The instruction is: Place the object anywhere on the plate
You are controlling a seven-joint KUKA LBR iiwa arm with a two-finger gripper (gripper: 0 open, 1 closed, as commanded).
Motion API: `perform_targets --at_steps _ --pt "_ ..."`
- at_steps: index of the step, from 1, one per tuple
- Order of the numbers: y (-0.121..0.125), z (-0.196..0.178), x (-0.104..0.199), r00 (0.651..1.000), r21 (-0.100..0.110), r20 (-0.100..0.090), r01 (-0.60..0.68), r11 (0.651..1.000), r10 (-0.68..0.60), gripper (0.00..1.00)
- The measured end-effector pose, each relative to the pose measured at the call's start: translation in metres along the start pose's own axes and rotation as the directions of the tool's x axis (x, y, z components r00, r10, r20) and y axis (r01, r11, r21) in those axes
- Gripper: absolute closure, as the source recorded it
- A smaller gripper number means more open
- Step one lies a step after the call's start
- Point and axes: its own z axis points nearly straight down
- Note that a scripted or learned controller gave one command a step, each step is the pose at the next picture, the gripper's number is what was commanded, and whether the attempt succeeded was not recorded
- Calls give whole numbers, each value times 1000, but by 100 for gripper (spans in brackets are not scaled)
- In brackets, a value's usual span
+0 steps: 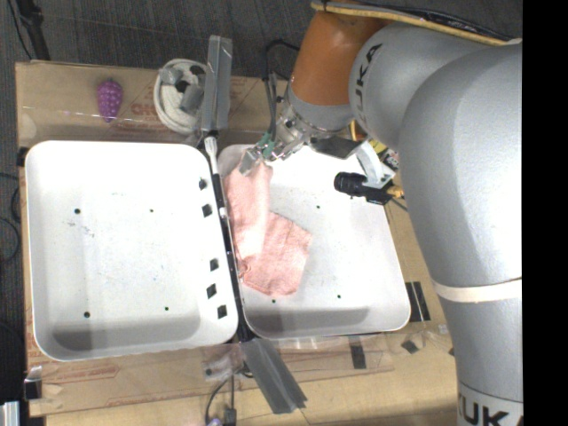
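Nearest the lens, filling the right side of the frame, is the big grey KUKA arm with its orange band (330,51), bent over so that its wrist reaches down toward the upper centre of the picture. At its tip the two-finger gripper (264,155) sits at the top left corner of the right-hand shallow white bin (373,264), and a corner of the pale pink, crumpled terry cloth (262,233) appears pinched between the fingers (they look narrowly closed on that edge, though the detail is small). From there the cloth trails down and toward the lower middle of the bin, most of it lying on the bin floor against the divider; it looks gripped by one corner so that it can be lifted or dragged.

I can make out no plate in either bin, so where the cloth should go I cannot say. Left of the divider is the left-hand shallow white bin (115,247). Along the top of the bench, at upper left, lie a small purple grape-like bunch (109,98) and a white coil of cable (180,91), both outside the bins and well apart from the cloth.
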Motion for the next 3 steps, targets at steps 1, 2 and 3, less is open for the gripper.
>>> perform_targets --at_steps 1,2,3 --pt "1 -40 1 1000 0 0 7 1000 -7 100" --pt "17 -32 57 917 3 -3 399 917 -399 100" --pt "28 -33 107 689 2 -2 725 689 -725 100"
